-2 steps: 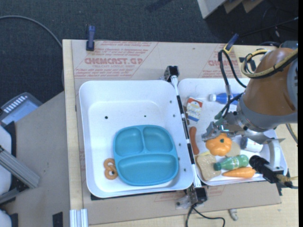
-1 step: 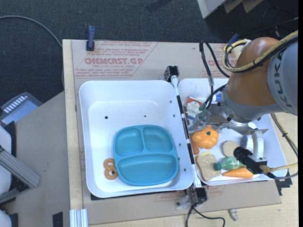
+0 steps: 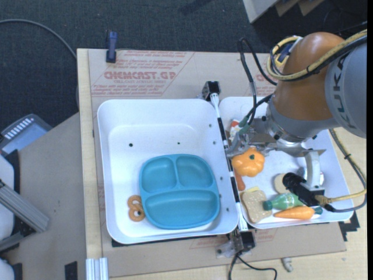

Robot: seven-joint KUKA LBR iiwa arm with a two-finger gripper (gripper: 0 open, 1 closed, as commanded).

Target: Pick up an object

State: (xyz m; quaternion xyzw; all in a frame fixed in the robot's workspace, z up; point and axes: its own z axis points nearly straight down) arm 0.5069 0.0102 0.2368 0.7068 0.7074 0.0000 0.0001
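Now | my claw [image 3: 240, 137] low in right bin [image 3: 341, 156] | grip state: cannot tell | orange pumpkin [image 3: 247, 163] just below-right, touching-close

The brown board [image 3: 145, 72] under the bins carries red print along its far edge, behind the left bin [image 3: 116, 127]; the large line reads "CHEMCAST G.P" (or very near that, the last letters being faint); above and below it run smaller red lines, too fine to make out from here; near the front edge, below the same bin, there is another patch of faint red print, likewise unreadable; on the grey arm [image 3: 349, 92], at the right, part of large dark lettering shows, seemingly a "K", the rest cut off.
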